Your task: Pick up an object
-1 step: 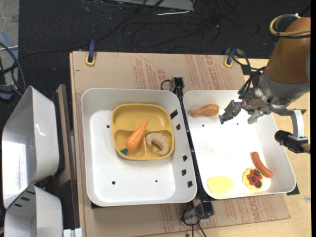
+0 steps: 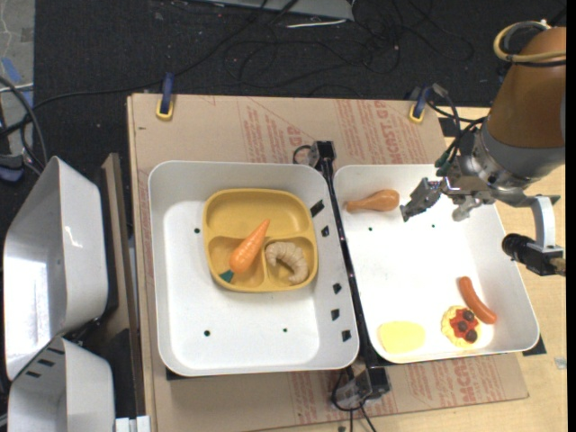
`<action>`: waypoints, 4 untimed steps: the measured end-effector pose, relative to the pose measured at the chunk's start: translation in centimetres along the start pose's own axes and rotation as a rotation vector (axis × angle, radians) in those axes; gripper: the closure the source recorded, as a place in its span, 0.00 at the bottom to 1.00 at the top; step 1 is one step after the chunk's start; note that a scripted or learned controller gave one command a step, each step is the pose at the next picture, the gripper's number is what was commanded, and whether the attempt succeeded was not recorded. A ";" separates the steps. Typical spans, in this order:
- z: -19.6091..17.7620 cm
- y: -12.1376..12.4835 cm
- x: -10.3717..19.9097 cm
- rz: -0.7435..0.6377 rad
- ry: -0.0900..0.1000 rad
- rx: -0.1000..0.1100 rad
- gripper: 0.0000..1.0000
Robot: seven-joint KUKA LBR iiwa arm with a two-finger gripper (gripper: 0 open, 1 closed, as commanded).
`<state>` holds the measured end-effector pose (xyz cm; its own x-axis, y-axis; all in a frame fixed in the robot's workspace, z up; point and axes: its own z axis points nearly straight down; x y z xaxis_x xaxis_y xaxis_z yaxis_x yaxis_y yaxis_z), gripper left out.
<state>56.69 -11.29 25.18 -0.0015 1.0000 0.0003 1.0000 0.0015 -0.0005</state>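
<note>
Lying in the upper part of the right-hand shallow white bin (image 2: 504, 241), the tan plastic toy drumstick (image 2: 374, 202) is taken here as the likeliest thing to be picked, since it is the object nearest the grey two-finger pincer (image 2: 421, 200). The drumstick is seen just to the left of the pincer in the frame, at almost the same height, close but apart from it. Its long axis runs nearly level across the picture, the thin end pointing left toward the bin divider and the thick rounded end turned right toward the pincer. Whether the pincer is released or clenched cannot be told from this view; nothing is seen held in it. A short shift leftward and a descent would probably be called for, with the grip set across the narrow width. Lower right in the same bin, a red toy sausage (image 2: 477, 300), a small round toy pizza (image 2: 464, 326) and a flat yellow oval piece (image 2: 401, 336) are seen well apart from the pincer.
</note>
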 end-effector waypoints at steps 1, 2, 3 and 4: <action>6.5 -0.1 0.1 0.003 0.001 0.006 0.00; 11.7 -0.3 -1.0 0.004 0.000 0.005 0.00; 16.2 -0.3 -0.9 0.003 0.000 0.003 0.00; 15.0 -0.2 -0.9 0.005 0.000 0.000 1.00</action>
<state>56.45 -12.17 10.19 0.0033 1.0000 0.0002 1.0000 -0.0033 -0.0001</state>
